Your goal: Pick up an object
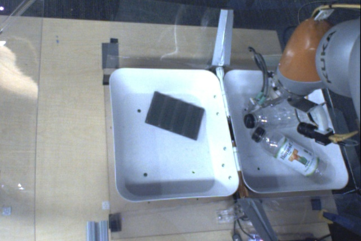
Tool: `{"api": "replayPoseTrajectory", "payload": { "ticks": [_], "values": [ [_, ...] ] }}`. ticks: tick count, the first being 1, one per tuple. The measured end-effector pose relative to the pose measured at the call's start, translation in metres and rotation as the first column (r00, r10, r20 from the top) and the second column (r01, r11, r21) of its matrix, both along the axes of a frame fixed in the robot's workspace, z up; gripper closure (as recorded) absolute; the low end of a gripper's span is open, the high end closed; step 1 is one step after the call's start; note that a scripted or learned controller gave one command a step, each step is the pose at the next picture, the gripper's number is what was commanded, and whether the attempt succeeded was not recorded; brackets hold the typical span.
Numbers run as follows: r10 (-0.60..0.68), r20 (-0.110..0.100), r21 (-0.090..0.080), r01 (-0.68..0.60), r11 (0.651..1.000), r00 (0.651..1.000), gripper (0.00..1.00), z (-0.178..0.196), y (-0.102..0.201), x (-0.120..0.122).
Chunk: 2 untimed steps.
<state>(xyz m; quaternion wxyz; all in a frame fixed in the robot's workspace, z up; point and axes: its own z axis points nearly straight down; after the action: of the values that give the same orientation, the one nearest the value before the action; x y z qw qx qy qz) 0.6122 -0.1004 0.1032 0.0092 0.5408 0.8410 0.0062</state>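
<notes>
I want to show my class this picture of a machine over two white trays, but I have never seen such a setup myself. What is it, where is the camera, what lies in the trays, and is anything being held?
The picture comes from one fixed camera above a wooden bench, looking down at a slant. The grey machine with the orange band is a robot arm reaching in from the right; a program steers it, and its job is to pick up an object. Two shallow white bins sit side by side. The left bin holds a flat dark rectangular pad, lying at a slight angle. The right bin holds a clear bottle with a dark cap and an orange and green label, lying on its side. The arm's gripper is down in the right bin, just above that bottle, among clear, glinting shapes. Whether it holds anything cannot be told from this view.
</notes>
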Motion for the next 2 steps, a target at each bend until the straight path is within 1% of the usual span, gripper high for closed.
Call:
{"api": "replayPoseTrajectory", "payload": {
  "ticks": [1,2],
  "values": [
    [0.304,-0.014,-0.003,-0.304,0.953,0.953,1.0,-0.0105,-0.0033,0.0207],
    [0.304,-0.014,-0.003,-0.304,0.953,0.953,0.0,-0.0104,-0.0033,0.0207]
  ]
}}
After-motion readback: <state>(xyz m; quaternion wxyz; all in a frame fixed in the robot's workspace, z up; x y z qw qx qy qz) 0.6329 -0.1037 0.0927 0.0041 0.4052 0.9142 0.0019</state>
